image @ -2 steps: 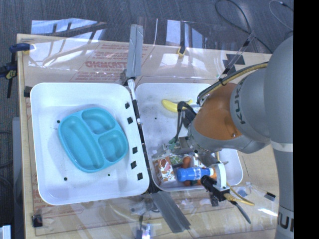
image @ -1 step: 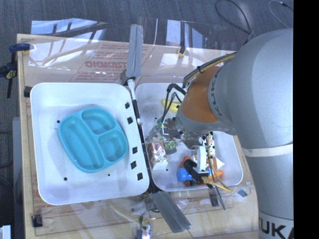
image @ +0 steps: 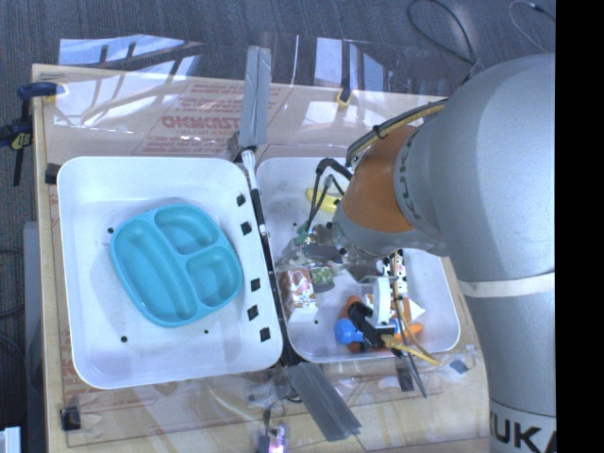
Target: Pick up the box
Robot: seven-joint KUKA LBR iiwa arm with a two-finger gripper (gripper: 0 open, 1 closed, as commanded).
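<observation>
Two shallow white bins [image: 85,347] sit on 1 tabletop; claw [image: 330,248], state unclear, hangs over the right bin's small printed box [image: 300,289].

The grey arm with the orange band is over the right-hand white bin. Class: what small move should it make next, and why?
Probably a short lift and pull back. The grey arm with the orange band covers much of the right-hand white bin, so among the small jumbled items below it I cannot tell which is the box. A clearer view should come first.
</observation>
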